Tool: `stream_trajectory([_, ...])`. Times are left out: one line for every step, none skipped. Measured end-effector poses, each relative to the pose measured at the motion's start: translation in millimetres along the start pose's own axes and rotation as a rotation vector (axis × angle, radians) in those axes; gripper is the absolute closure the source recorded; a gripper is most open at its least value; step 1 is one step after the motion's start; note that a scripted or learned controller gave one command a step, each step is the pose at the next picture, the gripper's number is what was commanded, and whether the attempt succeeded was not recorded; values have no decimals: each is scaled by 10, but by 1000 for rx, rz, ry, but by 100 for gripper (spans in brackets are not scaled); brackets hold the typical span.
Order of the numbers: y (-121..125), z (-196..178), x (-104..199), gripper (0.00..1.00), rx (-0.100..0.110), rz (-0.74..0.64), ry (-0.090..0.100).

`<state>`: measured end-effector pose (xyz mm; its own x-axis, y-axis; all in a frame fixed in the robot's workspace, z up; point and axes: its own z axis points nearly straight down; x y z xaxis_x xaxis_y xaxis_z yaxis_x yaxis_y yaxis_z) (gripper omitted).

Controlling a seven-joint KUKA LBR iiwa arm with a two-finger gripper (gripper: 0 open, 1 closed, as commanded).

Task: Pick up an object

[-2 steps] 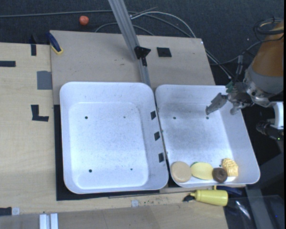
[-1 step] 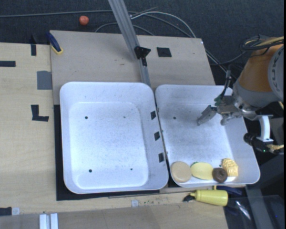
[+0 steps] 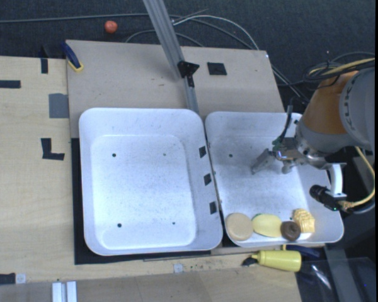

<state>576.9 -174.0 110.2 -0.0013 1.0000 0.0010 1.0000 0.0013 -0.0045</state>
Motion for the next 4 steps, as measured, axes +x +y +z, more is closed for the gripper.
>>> stream_trajectory([2, 217, 4, 0, -4, 0, -1])
stream_trajectory([6, 99, -3, 100, -6, 1, -3])
stream_trajectory([39, -384, -92, 100, -7, 1, -2])
stream_trajectory([51, -805, -69, 100, -8, 1, -2])
